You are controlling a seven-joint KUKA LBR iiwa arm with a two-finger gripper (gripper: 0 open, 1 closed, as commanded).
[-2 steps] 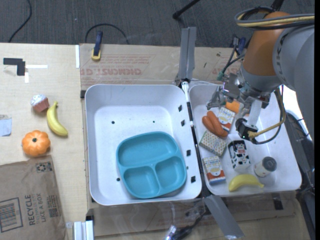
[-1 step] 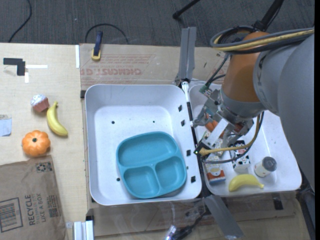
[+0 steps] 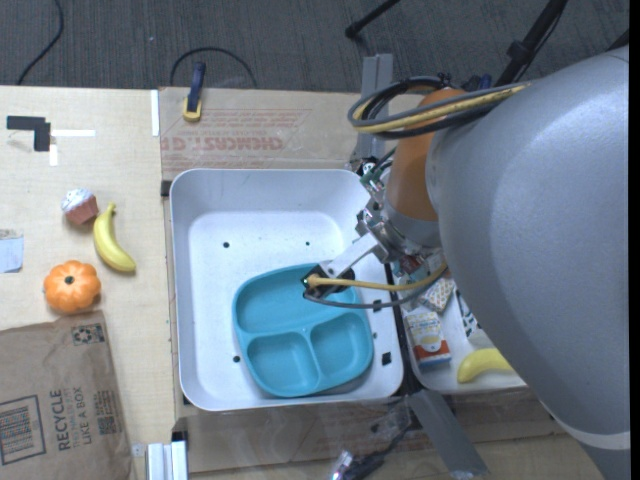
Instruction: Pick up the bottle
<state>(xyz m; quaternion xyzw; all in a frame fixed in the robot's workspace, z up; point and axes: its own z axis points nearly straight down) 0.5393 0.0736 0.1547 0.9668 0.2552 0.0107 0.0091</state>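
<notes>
Seeing the gripper (image 3: 378, 230) over the wall between the two bins, at the right edge of the left bin (image 3: 185, 268). Jaw state? — A

Can't tell. The wrist hides them from this angle, so there's no read on how far open they are or whether they hold anything. — B

Bottle? — A

Can't tell where it is. View-left of the jaws and lower, the blue tray (image 3: 290, 338) lies in the left bin, its rim just beside them. On their other side, in the right bin (image 3: 437, 376), there's a small carton (image 3: 428, 333) near them, then a yellow banana (image 3: 485, 366) further out. — B
</notes>
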